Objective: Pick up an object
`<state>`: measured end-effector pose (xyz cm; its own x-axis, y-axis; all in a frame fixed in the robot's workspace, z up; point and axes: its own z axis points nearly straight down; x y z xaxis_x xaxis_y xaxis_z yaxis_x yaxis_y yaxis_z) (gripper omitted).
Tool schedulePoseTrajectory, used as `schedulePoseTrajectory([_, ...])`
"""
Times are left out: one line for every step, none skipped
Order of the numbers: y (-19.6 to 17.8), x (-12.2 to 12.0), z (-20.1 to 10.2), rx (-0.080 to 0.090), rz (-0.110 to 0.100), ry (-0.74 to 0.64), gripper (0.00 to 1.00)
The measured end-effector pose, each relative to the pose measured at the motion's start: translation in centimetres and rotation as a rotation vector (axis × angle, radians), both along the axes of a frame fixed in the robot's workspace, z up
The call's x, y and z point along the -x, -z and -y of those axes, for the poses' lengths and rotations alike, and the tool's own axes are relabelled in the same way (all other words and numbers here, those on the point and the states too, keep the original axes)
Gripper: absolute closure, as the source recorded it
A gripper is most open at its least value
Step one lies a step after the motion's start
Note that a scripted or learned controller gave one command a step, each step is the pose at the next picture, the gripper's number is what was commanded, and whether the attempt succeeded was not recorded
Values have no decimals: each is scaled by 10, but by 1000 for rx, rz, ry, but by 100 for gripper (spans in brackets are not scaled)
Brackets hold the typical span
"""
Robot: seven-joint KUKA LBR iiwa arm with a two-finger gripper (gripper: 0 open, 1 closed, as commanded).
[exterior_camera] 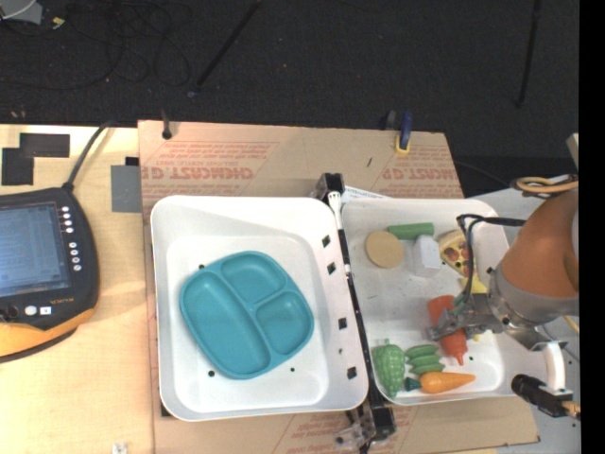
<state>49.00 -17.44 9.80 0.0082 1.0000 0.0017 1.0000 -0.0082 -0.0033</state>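
My gripper (456, 323) hangs low in the right bin (482, 211), near its right side, with the orange-banded arm (546, 249) coming in from the right. It sits directly over some red toy pieces: one (440, 306) shows at its upper left, another (456, 347) just below it. Whether it touches them is hidden by the gripper body. An orange carrot (446, 381), green pea pods (423, 356) and a leafy green piece (388, 366) lie along the bin's near edge. Farther back are a tan disc (385, 249), a green piece (409, 230), a whitish cup (427, 254) and a yellow-red piece (455, 251).
The left bin (189, 225) holds a teal divided plate (247, 313). A black divider (342, 291) runs between the bins. A control tablet (38, 258) lies at the far left of the bench. Cardboard (284, 159) lies under both bins.
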Motion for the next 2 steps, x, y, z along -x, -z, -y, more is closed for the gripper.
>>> schedulePoseTrajectory([10, 14, -70, 2, 6, -11, 100])
schedulePoseTrajectory([-95, -7, -162, -2, 10, -19, 100])
